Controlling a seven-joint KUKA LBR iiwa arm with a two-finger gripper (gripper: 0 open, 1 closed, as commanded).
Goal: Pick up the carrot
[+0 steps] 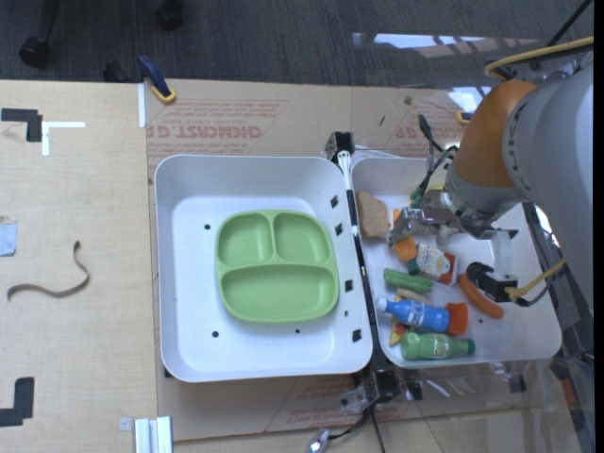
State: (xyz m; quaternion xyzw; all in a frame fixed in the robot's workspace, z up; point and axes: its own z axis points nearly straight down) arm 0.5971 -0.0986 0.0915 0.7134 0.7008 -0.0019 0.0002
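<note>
The carrot (pixel 405 249) is a small orange piece near the left wall of the right bin (pixel 528 347), just in front of a slice of bread (pixel 375 217). My gripper (pixel 409 225) hangs low right over it, its grey tip at the carrot's far end and hiding part of it. The orange-banded wrist (pixel 486 140) rises behind it to the right. I cannot make out whether the carrot sits between the fingers.
Crowded around the carrot are a white packet (pixel 436 262), a green pod (pixel 408 280), a blue bottle (pixel 417 315), a green bottle (pixel 436 347) and a long orange-red piece (pixel 481 299). The left bin (pixel 179 253) holds a green divided plate (pixel 276 265).
</note>
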